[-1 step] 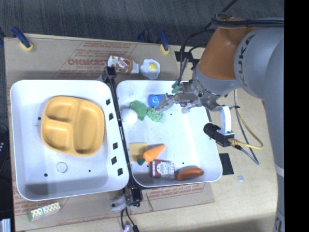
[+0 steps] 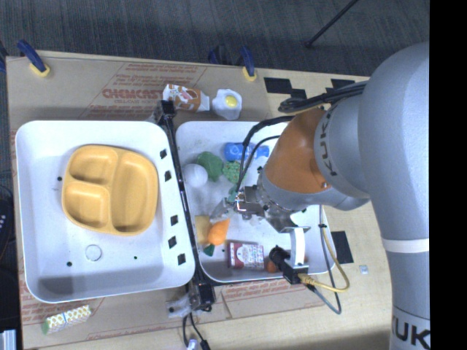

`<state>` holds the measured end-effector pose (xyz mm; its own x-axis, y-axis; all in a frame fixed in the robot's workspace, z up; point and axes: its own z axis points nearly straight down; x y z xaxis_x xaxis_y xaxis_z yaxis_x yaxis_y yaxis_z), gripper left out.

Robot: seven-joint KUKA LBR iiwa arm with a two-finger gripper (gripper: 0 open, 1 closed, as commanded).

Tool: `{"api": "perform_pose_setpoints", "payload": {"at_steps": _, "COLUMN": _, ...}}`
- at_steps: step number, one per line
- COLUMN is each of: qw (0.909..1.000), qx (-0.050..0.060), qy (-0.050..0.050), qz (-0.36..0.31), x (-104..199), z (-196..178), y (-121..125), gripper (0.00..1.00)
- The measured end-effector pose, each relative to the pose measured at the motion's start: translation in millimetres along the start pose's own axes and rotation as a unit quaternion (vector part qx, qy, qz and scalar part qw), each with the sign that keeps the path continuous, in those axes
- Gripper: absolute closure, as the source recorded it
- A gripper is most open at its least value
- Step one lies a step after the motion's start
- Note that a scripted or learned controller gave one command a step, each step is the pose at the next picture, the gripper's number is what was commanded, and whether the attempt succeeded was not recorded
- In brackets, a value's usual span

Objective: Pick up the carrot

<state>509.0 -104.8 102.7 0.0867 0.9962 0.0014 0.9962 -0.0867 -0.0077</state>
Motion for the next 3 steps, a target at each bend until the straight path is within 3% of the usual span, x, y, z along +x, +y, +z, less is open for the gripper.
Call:
{"api": "perform_pose_setpoints", "payload": {"at_steps": 1, "qw": 0.9951, "qx": -0.001, "qy": 0.001, "qz": 0.099, "x": 11, "z": 12, "y": -30, "gripper": 0.0}}
{"api": "perform_pose_setpoints", "payload": {"at_steps": 2, "qw": 0.9954, "qx": 0.0, "qy": 0.001, "qz": 0.096, "x": 12, "z": 2, "y": -30, "gripper": 1.0}}
{"api": "perform_pose_setpoints", "payload": {"at_steps": 3, "qw": 0.9693, "qx": -0.002, "qy": 0.001, "qz": 0.246, "x": 67, "z": -97, "y": -27, "gripper": 1.0}}
